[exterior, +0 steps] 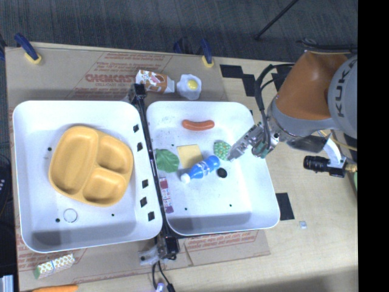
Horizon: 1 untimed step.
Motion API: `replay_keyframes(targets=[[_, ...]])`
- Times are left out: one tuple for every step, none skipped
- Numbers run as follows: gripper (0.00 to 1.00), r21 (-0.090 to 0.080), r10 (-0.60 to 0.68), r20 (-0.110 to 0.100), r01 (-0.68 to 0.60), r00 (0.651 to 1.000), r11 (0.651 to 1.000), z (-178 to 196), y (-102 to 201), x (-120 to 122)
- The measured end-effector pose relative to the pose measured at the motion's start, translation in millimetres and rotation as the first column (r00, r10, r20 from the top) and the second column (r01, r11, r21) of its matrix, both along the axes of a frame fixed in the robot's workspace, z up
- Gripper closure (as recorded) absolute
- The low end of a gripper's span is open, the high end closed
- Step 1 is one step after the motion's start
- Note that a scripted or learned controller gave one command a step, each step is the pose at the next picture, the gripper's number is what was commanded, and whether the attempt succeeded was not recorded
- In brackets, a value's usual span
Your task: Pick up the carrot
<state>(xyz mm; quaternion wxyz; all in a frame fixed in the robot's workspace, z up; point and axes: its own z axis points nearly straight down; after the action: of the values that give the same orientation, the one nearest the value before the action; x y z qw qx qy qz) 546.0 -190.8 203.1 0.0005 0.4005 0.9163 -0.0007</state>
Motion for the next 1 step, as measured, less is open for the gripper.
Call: replay_keyframes(targets=[[1.00,0.002,-0.081,-0.003,0.081,0.997,0.997,7.1,-6.6,-66.3]])
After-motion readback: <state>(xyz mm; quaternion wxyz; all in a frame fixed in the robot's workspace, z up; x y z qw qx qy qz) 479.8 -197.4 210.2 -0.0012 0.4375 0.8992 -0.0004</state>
